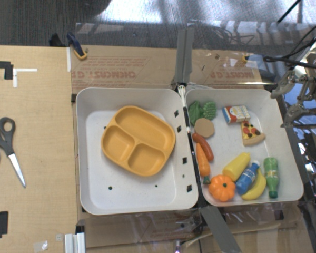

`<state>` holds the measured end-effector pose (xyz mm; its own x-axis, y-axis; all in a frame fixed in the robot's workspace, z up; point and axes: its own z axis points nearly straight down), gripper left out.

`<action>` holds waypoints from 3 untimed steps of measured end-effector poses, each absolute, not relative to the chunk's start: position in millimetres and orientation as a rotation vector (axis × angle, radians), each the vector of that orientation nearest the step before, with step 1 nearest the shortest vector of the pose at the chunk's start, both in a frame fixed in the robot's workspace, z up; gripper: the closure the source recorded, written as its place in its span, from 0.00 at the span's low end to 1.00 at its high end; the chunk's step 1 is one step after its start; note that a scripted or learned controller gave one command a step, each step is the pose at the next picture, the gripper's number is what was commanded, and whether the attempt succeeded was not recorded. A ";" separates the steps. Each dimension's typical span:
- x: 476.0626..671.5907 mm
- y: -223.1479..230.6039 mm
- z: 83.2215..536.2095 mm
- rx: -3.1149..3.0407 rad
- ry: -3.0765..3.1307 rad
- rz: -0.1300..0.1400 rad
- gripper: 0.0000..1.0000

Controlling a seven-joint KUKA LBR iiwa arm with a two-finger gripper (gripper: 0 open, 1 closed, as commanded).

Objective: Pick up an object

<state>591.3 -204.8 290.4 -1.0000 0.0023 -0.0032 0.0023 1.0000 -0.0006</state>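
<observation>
Farthest left of the claw (pixel 294 96), scissors (pixel 5 146) lie on the counter (pixel 37 194). The left bin (pixel 84 141), well apart from the claw, holds a yellow divided plate (pixel 138 140), which has three compartments.

The right bin (pixel 289 162) holds all the toys. Along its wall away from the claw are a green leafy piece (pixel 201 111), a tan disc (pixel 204 127), a red sausage (pixel 203 145) and a carrot (pixel 203 162). An orange pumpkin (pixel 222 187) sits at the near corner. Closer to the claw's side lie a small carton (pixel 235 114), a pizza slice (pixel 252 133), a yellow bottle (pixel 236 166), a blue bottle (pixel 247 177), a banana (pixel 257 187) and a green bottle (pixel 271 177).

The claw hangs by this bin's far right corner, apart from every toy. Whether it is wide or narrow cannot be told.
</observation>
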 end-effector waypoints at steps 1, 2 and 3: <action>616.1 -213.0 104.7 -0.002 3.135 -0.003 0.00; 548.3 -174.8 92.2 0.007 3.139 -0.001 0.00; 565.1 -119.8 92.5 0.345 3.119 -0.001 0.00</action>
<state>565.1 -119.8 92.5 -0.9758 0.2188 -0.0038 0.2188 0.9758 0.0001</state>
